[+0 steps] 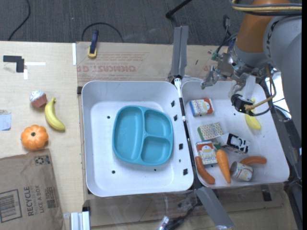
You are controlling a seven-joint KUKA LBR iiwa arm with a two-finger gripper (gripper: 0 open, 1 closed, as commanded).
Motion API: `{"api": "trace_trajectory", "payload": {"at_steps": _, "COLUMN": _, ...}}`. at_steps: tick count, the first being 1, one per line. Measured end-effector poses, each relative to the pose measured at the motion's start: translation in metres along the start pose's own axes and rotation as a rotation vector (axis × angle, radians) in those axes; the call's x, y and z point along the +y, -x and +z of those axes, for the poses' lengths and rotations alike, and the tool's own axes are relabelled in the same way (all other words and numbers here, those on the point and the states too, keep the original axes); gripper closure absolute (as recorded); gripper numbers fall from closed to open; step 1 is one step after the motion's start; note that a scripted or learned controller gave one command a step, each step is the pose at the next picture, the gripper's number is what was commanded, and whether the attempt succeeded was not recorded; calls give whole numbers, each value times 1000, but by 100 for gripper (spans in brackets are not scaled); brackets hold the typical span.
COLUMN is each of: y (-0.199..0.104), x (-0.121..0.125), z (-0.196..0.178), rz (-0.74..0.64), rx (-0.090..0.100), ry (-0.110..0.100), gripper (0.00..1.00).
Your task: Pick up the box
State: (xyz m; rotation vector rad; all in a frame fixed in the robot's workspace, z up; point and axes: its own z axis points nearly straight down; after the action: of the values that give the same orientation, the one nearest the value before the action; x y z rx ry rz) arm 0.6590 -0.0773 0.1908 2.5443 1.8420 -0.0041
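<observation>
A small box (200, 107) with a blue and orange label lies in the upper left part of the right bin (276, 143). Two more boxes lie below it: a green patterned one (211, 130) and a red and white one (207, 153). My gripper (224, 84) hangs over the far end of the right bin, up and to the right of the blue-labelled box. Its fingers stand apart and open, with nothing between them.
The right bin also holds a carrot (222, 165), two sausages (204, 171), a can (241, 171), a black and white item (237, 142) and a yellow banana (252, 121). The left bin (96, 143) holds a blue divided plate (143, 135). Toy food lies on the bench at left.
</observation>
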Motion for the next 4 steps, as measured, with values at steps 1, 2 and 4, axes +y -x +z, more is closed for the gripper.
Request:
{"api": "trace_trajectory", "payload": {"at_steps": 1, "y": 28, "x": -15, "z": 95, "rz": -25, "rx": 4, "ry": 7, "gripper": 0}}
{"api": "trace_trajectory", "payload": {"at_steps": 2, "y": 28, "x": -14, "z": 85, "rz": -21, "rx": 5, "ry": 8, "gripper": 100}}
{"api": "trace_trajectory", "payload": {"at_steps": 4, "y": 40, "x": -44, "z": 94, "rz": 92, "rx": 7, "ry": 11, "gripper": 0}}
